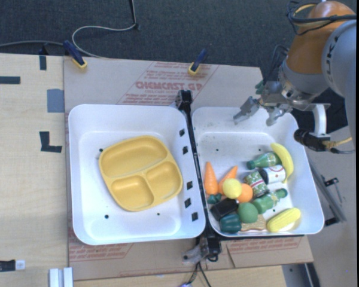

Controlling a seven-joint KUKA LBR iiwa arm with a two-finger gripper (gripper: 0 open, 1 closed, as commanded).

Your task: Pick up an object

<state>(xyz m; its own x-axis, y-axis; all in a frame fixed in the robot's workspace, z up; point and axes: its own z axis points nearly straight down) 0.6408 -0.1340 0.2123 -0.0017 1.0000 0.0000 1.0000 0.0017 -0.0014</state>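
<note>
Camera view: gripper spread open, holding nothing, above right bin far edge. Toys heaped tight in near right corner; banana at pile's far rim. Likely miss or double grab from crowding.

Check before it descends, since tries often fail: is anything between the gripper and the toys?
Nothing visible. The gripper hangs open over the right bin's far rim; bare floor separates it from the toys.
</note>
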